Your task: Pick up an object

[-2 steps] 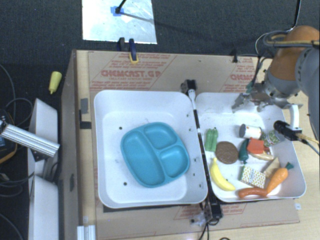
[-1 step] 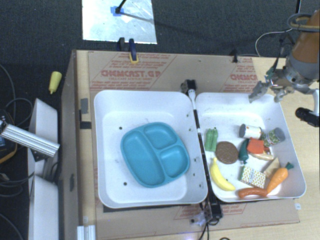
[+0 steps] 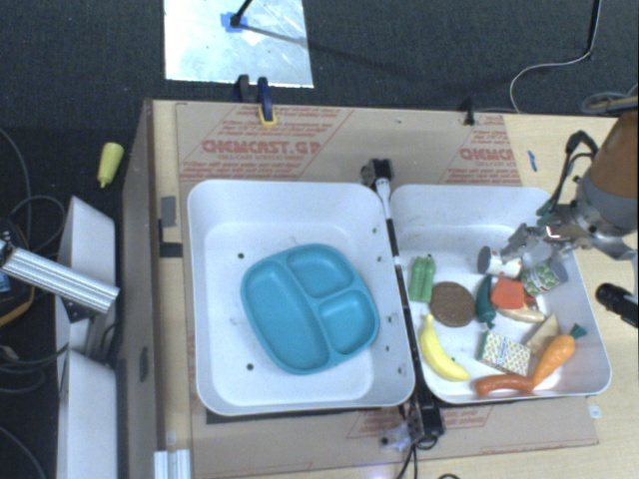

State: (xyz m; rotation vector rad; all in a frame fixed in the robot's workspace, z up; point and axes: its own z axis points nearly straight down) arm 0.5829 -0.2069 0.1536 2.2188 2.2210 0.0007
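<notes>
Over right bin, at 2 o'clock: gripper (image 3: 519, 252), finger state not discernible.
Beneath gripper: red-orange toy food (image 3: 509, 294), touching or apart uncertain.
Toward 6 o'clock: banana (image 3: 439, 351), carrot (image 3: 554, 359), sausage (image 3: 502, 384).
Left bin: blue divided plate (image 3: 309, 306).
Progress: nothing visibly lifted; grasp and raise remain, as judged.

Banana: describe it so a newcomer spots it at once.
Look in the right-hand white bin, the one with the toy food. Near its front-left corner, just below the brown disc, lies the banana: the only yellow, curved piece there.
</notes>
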